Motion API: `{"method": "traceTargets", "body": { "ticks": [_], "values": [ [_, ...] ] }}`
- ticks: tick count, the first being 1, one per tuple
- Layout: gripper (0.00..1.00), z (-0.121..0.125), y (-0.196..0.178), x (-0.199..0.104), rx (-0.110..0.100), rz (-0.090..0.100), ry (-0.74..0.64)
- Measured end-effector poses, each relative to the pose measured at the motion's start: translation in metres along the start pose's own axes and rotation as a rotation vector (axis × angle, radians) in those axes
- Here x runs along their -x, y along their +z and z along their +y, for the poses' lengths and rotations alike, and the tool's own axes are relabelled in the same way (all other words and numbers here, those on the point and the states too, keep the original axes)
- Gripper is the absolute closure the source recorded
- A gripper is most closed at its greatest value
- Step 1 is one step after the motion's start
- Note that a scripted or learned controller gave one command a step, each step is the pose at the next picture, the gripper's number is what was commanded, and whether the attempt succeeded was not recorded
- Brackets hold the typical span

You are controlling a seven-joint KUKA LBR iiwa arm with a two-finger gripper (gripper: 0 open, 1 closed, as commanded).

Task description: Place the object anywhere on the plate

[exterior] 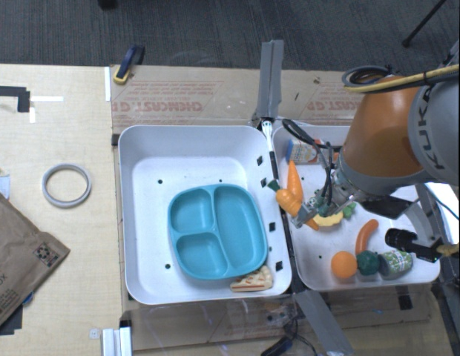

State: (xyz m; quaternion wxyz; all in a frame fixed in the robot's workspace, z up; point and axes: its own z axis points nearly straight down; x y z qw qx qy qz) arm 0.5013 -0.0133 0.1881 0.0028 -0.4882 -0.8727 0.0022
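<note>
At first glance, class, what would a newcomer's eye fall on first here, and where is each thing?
The bright blue divided plate stands out, lying in the left white bin. Next comes the arm's big orange band over the right bin, with the gripper down among toy foods: a carrot near the bin's left wall and an orange toward its front.

the plate [215,232] is turquoise; both bins [141,199] white. the carrot [291,190] is orange with a green tip, the ball [343,265] orange, the sausage [366,235] red-orange. the tape ring [67,185] is pale grey, the arm [386,132] orange and grey.
</note>
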Motion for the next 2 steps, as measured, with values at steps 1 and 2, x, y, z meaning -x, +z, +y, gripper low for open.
{"method": "traceTargets", "body": {
  "ticks": [1,2],
  "values": [
    [1.00,0.0383,-0.0176,-0.0654,0.001,-0.002,0.020],
    [0.00,0.0383,-0.0176,-0.0654,0.001,-0.002,0.020]
  ]
}}
